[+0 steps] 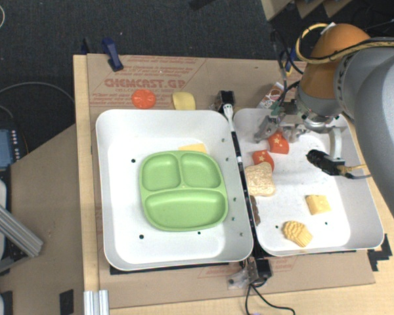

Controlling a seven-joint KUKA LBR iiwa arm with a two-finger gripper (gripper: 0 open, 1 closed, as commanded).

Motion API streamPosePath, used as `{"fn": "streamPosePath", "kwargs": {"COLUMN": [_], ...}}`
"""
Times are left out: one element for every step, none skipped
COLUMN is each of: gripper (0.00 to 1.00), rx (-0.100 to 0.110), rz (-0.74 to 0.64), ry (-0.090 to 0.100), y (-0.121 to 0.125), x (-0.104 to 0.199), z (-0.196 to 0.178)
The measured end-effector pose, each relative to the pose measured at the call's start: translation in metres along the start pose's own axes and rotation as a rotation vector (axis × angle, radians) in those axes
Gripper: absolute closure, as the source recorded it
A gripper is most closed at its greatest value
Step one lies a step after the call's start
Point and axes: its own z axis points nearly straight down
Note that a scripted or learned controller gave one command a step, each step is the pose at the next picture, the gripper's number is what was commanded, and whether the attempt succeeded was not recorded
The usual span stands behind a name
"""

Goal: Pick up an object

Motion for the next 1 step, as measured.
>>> {"fn": "streamPosePath", "kwargs": {"gripper": [1.00], "rx": [0.004], "rz": [0.002], "ry": [0.000], "y": [-0.0033], "x": [0.0006], "z": [-0.0132]}}
